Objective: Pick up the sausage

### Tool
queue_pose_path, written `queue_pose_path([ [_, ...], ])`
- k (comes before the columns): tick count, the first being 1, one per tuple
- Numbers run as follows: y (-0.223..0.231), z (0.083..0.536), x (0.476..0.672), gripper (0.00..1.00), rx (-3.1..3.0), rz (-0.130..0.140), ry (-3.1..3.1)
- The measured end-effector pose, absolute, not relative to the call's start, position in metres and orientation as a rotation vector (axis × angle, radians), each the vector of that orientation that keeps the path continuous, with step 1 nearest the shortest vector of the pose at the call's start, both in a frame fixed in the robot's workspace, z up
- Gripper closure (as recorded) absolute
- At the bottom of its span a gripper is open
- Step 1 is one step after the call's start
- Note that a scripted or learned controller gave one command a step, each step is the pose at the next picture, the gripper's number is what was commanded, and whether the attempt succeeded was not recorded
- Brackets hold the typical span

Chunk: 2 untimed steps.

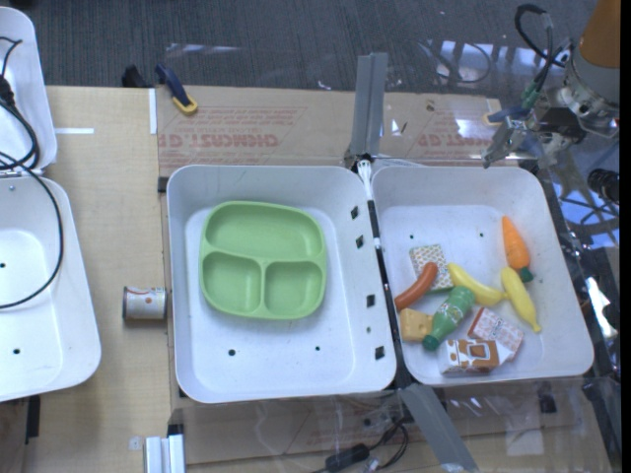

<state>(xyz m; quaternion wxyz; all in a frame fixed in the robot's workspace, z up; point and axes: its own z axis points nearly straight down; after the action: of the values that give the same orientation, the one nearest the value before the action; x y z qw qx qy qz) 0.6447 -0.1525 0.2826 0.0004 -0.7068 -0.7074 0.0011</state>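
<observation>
**Pincer above the far rim of the right bin, sausage untouched**

The pincer (pixel 505 138) hangs at the upper right, over the far edge of the right shallow white plastic bin (pixel 473 197), beneath the grey arm with its orange band (pixel 601 18). Whether its fingers are apart or together cannot be told, since cables and dark metal parts clutter that spot. Nothing is visibly held.

Below it in that bin lies a loose cluster of toy food. An orange plastic carrot (pixel 515 242) sits near the right wall, with a yellow banana-like piece (pixel 521 298) just below it and a second yellow piece (pixel 475 286) beside that. The reddish-orange toy sausage (pixel 415 286) lies at a slant at the left of the cluster, well apart from the pincer, touching a small speckled white packet (pixel 429 263). Nearby are a green toy bottle (pixel 449 316), a yellow cheese-like wedge (pixel 415 324) and a small printed carton (pixel 471 355).

The left white bin (pixel 187 294) holds a light green three-compartment plate (pixel 263 259). A small can (pixel 144 304) lies on the wooden surface (pixel 89 126) just left of it.
</observation>
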Motion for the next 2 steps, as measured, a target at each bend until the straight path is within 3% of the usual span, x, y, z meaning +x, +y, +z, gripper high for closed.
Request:
queue_pose_path([
  [1,-0.110,0.120,0.635,0.00,-2.460,0.005,-1.952],
  [2,-0.119,0.161,0.659,0.00,-2.372,0.001,-2.062],
])
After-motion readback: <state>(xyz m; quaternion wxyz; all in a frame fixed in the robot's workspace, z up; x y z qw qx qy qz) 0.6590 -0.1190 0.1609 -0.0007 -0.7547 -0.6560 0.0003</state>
